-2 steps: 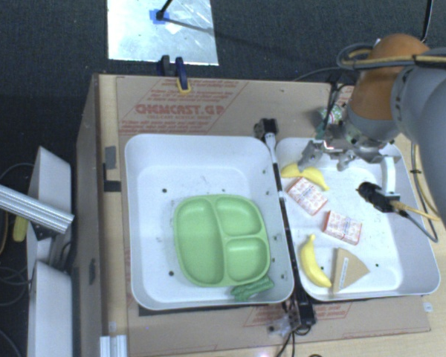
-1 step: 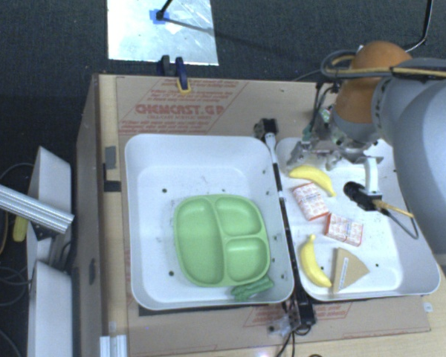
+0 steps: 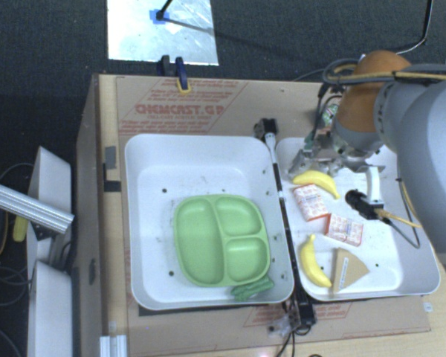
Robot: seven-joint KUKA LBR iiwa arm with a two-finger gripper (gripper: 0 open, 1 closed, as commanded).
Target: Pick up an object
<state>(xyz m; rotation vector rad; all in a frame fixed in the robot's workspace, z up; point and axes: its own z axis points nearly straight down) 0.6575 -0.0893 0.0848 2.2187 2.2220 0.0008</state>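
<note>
View from above the bench (image 3: 193, 106), as I see it from the remote station. The arm (image 3: 416, 125) enters from the right and bends down over the far end of the right bin (image 3: 424, 274). The gripper (image 3: 317, 161) hangs low at that bin's far left corner, just above and beside the upper banana (image 3: 317, 182); I cannot tell whether it touches the fruit, nor whether it is open or closed, and I see nothing held in it.

The upper banana lies across the bin with its curve arching upward. Just in front of it lies the first pink-and-white packet (image 3: 311, 201), and the second pink-and-white packet (image 3: 346, 230) lies nearer the bin's middle. The lower banana (image 3: 314, 261) lies lengthwise along the left wall at the near end, just beside the tan wedge (image 3: 348, 270).

The left bin (image 3: 156, 155) holds the green divided plate (image 3: 221, 240), flat and near its middle, and a small green item (image 3: 253, 288) against the near wall, at the plate's edge
</note>
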